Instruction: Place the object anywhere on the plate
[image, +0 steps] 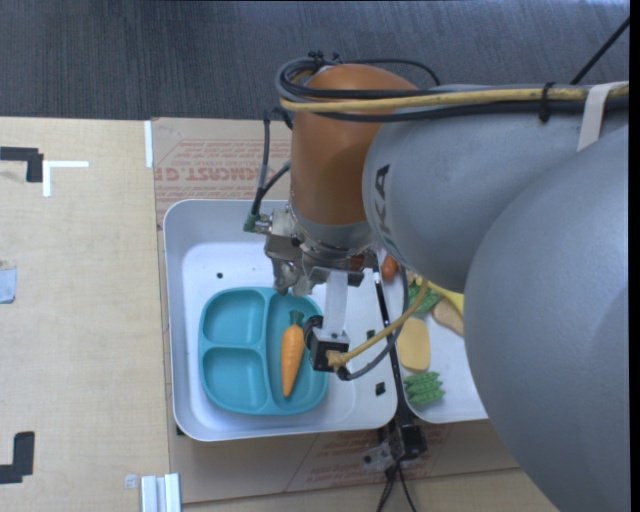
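Carrot on the plate, my hand hovering close over it

The carrot (290, 358) lies lengthwise in the right-hand compartment of the blue plate (232, 322), leafy end pointing up at my hand (288, 279). From this angle I cannot tell whether my hand is open or closed. It hangs just above the plate's far rim, near the carrot's top, so a careless sideways sweep or a dip could catch the greens or the rim and roll the carrot out into the left bin (181, 300). My arm reaches in from the right across the other bin (452, 398), wrist bent straight down.
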